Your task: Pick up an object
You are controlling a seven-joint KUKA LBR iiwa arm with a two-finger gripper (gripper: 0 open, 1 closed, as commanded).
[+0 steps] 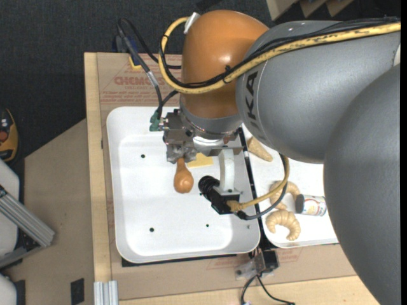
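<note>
The small orange-brown object [183,179] lies in the left bin [133,189], at six o'clock of the gripper [180,152]. It looks light, rigid, smooth; grip its narrow neck.

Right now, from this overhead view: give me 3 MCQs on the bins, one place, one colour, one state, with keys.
1. Where does the croissant lie?
A. right bin
B. left bin
C. on the cardboard

2. What colour is the small pear-shaped object in the left bin?
A. green
B. orange-brown
C. blue

3. How does the pear-shaped object sit relative to the hand?
A. lifted clear above the bench
B. outside both bins
C. low in the bin, just under the hand

Key: 1 A, it lies past the left bin's right rim, beside a small can. 2 B, its rounded end shows orange-brown against the white floor. 3 C, its narrow end reaches up to the hand; whether it is gripped cannot be told.
</note>
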